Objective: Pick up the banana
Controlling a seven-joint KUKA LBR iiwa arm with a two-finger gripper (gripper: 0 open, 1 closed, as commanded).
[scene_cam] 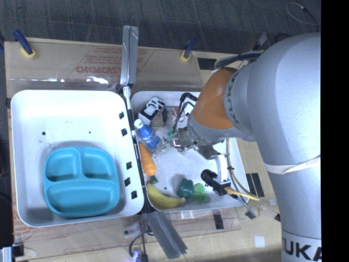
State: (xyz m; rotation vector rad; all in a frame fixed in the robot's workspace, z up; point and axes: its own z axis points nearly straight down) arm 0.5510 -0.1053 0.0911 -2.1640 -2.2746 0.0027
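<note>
White plastic forms the left bin (22,146), and a blue divided tray (82,180) lies in it toward five o'clock, three compartments showing. Above this bin, at twelve o'clock, a clear sheet covers brown cardboard (98,64) printed with faded red writing too blurred to read. Two blue clamps (24,43) pin the board's far edge. A grey metal bar (128,56) stands between the bins at the top.

The right bin (140,100) holds a clutter of things. Along its left wall lie a blue bottle (147,135) with a white cap and, just below it, an orange carrot (148,160). The banana (163,199) rests at the bin's seven o'clock corner, yellow, curved, its stem end near the carrot's lower tip. A green toy (191,190) sits just beside the banana at its three o'clock side. A black-and-white object (153,108) lies at eleven o'clock.

The gripper (182,141) hangs over the bin's middle, well apart from the banana; whether its jaws are spread or closed I cannot tell. The grey arm (283,102) with its orange band (214,105) reaches in from three o'clock. Its base reads "KUKA" in part (302,250).
</note>
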